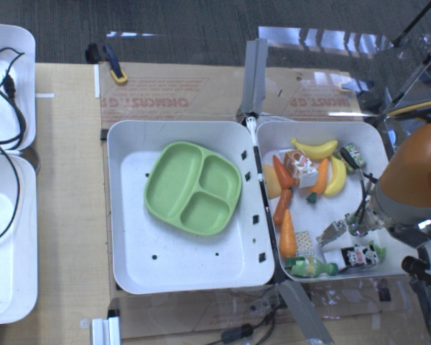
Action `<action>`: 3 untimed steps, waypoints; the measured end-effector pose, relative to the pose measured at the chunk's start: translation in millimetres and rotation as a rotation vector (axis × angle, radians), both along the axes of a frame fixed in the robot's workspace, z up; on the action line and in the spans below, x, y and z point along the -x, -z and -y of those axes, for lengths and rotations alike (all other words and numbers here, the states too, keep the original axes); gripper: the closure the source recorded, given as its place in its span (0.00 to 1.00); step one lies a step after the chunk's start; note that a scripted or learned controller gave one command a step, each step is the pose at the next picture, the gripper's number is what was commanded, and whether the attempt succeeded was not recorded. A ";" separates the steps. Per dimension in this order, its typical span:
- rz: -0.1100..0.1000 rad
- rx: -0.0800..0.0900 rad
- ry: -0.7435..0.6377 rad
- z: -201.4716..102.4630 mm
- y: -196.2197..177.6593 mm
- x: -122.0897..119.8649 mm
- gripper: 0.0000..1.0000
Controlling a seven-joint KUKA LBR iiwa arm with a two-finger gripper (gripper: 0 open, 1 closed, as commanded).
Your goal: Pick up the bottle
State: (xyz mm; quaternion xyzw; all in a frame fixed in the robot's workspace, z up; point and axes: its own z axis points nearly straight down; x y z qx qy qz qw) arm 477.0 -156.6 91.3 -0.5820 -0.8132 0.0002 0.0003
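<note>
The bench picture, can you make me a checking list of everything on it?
Surface: two white bins side by side on a wooden bench.
Job's things: green bottle lying at the right bin's near edge.
Clutter: green divided plate in the left bin; bananas, carrots, small cartons beside the bottle.
Grippers: gripper low over the right bin, holding nothing.
Cables: black cables at far left.
Surroundings: cardboard, dark carpet beyond.
</note>
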 end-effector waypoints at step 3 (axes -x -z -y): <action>-0.008 -0.013 0.241 57.3 1.1 -1.0 0.00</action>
